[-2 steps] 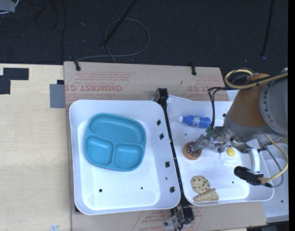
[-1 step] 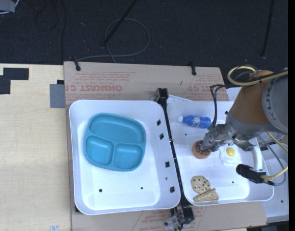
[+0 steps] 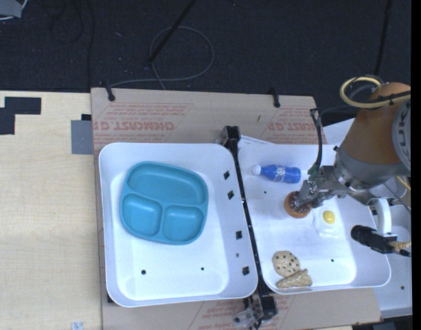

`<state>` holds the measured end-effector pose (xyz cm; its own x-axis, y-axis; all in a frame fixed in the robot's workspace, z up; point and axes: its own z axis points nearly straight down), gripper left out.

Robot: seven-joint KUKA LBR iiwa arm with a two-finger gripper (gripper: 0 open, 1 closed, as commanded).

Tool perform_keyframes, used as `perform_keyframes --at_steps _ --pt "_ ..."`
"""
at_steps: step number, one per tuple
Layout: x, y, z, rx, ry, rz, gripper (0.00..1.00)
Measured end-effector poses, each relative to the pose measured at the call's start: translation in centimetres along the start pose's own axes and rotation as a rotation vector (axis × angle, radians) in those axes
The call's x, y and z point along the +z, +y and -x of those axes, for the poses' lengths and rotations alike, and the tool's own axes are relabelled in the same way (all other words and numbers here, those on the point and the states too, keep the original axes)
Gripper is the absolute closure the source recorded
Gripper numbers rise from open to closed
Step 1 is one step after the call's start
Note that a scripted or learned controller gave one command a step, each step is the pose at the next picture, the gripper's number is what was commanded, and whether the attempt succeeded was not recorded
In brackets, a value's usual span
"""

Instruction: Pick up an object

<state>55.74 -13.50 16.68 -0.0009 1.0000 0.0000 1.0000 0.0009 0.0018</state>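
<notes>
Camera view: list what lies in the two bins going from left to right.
Blue divided plate → blue bottle → brown round object → fried egg toy. The cookie and the cracker sit near the front, overlapping the bottle's span, so I leave them out.

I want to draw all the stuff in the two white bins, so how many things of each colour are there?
Blue: 2, the blue three-compartment plastic plate in the left bin and the small blue bottle with a white label in the right bin
Brown or tan: 3, the round brown doughnut-like toy under the gripper, the speckled round cookie, the tan cracker-like piece
White and yellow: 1, the toy fried egg
Total: 6
</notes>
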Motion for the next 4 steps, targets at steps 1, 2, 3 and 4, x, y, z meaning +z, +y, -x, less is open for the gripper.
perform_keyframes --at_steps 1,2,3,4 --pt "-4.3 0.2 0.5 0.001 -0.001 0.0 1.0" --pt "-8.5 0.1 0.5 0.0 -0.001 0.001 1.0" --pt "-12.2 0.1 0.6 -0.001 0.0 0.0 1.0" --pt "-10.0 0.0 -4.1 -0.002 0.002 -0.007 1.0"
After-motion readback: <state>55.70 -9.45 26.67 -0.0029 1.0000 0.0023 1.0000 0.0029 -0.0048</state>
